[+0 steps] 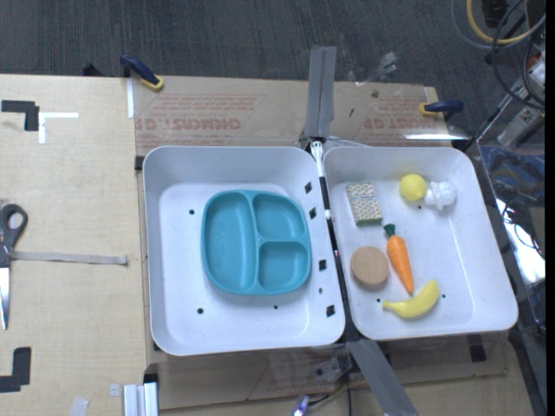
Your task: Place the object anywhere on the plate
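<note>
Nothing has been picked up yet: the plate (257, 243), a teal one with 3 compartments, lies bare in the left bin (165, 258), and every candidate object sits in the right bin (486, 258). So the step in hand, as I judge it, is the very first one, choosing and grasping an object. How far the pincer stands open, or whether it has hold of anything, I cannot tell.

The right bin holds 6 things. A sponge (364, 204) lies near the dividing wall at the top, with a lemon (414, 187) to its right touching a small white object (440, 195) whose nature is unclear. Below them a carrot (399, 259) lies at a slant, just beside a round tan cookie (370, 267). A banana (413, 302) curves along the bottom, close under the carrot's tip.

The next move probably calls for a descent from the right onto one object that stands apart; the sponge looks the freest, while carrot, cookie and banana crowd each other. Then a lift over the 2 inner walls and a release above any compartment.

The counter (69, 189) is pale wood, with cardboard under the bins, scissors (9, 232) at the left and cables (507, 16) at the upper right over dark floor.
</note>
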Controlling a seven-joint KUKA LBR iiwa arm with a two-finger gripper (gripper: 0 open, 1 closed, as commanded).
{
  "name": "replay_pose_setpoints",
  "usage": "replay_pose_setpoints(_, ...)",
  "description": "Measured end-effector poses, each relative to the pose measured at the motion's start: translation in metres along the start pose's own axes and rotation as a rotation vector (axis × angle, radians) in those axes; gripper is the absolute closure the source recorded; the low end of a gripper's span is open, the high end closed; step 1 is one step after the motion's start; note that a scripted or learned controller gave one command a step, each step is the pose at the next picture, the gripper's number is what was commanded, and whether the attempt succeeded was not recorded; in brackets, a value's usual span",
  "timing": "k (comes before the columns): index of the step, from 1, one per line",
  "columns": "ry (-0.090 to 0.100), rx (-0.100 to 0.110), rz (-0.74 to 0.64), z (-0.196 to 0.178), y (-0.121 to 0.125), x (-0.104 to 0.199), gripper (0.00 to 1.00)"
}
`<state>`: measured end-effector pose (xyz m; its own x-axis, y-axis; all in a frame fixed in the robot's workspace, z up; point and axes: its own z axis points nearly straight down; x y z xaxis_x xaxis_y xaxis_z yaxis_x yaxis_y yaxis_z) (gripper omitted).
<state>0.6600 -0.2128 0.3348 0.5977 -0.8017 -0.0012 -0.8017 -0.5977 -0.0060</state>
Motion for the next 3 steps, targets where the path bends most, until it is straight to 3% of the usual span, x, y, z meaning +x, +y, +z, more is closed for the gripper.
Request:
replay_pose_setpoints(1,0.001,0.002,-0.036,-0.115,-0.001,-0.001,1.00)
replay_pose_setpoints(2,0.002,0.002,-0.240,-0.138,-0.001,0.002,1.00)
replay_pose_setpoints(3,0.003,0.006,-0.597,-0.155,-0.001,0.001,1.00)
